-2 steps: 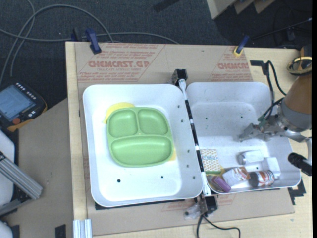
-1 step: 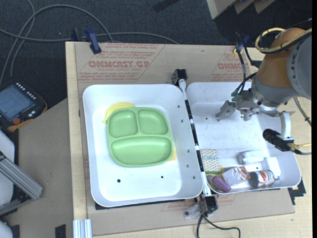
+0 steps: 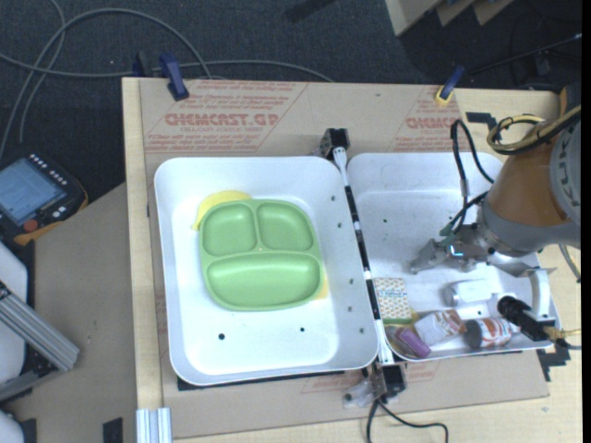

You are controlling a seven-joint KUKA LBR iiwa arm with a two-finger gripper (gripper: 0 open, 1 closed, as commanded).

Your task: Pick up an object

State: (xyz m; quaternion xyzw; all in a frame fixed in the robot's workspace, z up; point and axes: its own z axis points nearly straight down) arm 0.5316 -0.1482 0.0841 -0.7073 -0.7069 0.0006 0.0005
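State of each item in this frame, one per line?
Green divided plate: flat, right way up, in the left bin.
Yellow item: mostly hidden under the plate.
Bottle: lying on its side, right bin.
Gripper: low over the right bin, holding nothing visible.

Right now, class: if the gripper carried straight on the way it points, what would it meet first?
The gripper points left; probably bare floor of the right bin, then the divider. Height is unclear, so this is a guess.

Robotics lab, clamped bench [image 3: 222,118], twin white bins [image 3: 175,247], teach pendant [image 3: 32,197], floor cables [image 3: 65,35]
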